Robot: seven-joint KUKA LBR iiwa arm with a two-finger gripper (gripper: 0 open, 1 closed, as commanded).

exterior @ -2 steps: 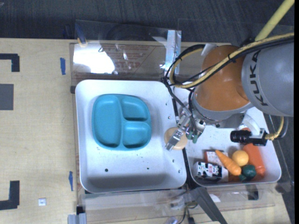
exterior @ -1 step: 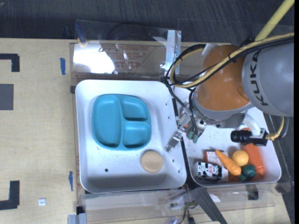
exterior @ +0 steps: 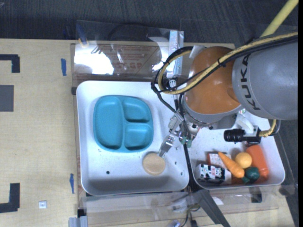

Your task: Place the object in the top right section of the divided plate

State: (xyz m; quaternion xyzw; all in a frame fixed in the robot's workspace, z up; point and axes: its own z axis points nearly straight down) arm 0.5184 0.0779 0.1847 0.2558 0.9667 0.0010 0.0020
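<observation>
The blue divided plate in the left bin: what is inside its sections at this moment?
Nothing lies in the three sections of the blue divided plate; no part of it is covered. The tan round object rests on the floor of the left bin, beside the plate, under the gripper.

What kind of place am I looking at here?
Probably a robotics lab test bench. A grey industrial arm with an orange band reaches over two white bins, one holding a blue divided plate, the other toy food such as a carrot. Blue tape marks the wooden benchtop.

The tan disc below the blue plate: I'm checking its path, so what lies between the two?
In the camera view only bare white bin floor separates the tan disc from the blue divided plate.
</observation>
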